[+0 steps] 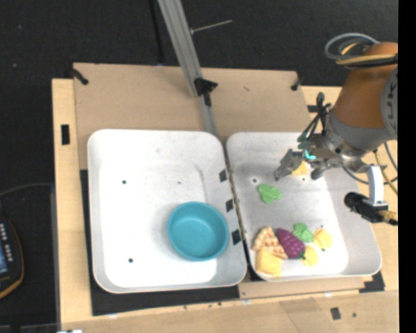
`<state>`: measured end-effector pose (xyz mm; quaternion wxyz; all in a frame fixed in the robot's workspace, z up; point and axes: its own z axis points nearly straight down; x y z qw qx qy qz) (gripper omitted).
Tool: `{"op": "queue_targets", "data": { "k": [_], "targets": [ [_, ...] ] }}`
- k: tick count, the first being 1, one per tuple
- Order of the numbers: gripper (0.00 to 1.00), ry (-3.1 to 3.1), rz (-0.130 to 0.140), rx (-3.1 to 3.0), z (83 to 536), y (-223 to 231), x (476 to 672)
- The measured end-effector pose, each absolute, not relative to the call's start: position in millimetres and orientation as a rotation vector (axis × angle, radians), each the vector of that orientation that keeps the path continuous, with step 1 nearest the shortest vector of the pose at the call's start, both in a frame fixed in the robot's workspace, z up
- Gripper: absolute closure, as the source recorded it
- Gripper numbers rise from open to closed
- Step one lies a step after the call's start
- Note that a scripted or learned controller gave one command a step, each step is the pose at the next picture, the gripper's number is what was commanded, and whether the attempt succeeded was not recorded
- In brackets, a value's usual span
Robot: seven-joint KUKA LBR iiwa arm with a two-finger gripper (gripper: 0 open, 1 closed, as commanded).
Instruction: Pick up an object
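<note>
1 green object (269,193) – small, lumpy (leaf-like).

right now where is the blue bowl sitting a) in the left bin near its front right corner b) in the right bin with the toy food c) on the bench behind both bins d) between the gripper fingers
a: the blue bowl rests on the floor of the left bin, toward its front right corner, while the pile of toy food lies in the right bin.
</note>
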<state>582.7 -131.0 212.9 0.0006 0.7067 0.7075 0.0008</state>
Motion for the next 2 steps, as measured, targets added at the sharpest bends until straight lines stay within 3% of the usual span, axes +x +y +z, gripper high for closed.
{"op": "queue_targets", "data": {
  "k": [2],
  "targets": [
    [0.0,2.218,-0.002,2.223,100.0,-134.2,584.7]
  ]
}}
